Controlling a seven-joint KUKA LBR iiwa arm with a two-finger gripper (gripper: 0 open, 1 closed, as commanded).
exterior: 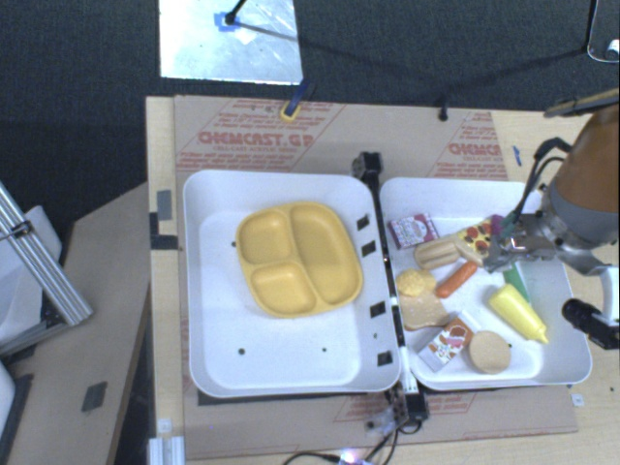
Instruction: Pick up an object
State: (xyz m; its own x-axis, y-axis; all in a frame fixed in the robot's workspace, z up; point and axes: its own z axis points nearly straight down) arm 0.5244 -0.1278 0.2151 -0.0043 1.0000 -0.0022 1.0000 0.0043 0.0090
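Cardboard (254,137) printed "CHEMCAST GP", white bins (208,260)

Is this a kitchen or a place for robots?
Probably a robot test lab. A robot arm reaches over two white bins on a bench; one holds toy food, like a mustard bottle, the other a yellow tray.

Arm (593,177): enters from the right edge, grey body with the orange band uppermost, angled down and leftward.
Wrist (562,229): grey, just below the orange band, tipped toward the left.
Gripper (504,250): low at the arm's left end, pointing left and slightly down.
Cabling (535,168): dark loop running along the upper left side of the arm.
Finger state: too small and cluttered to make out.
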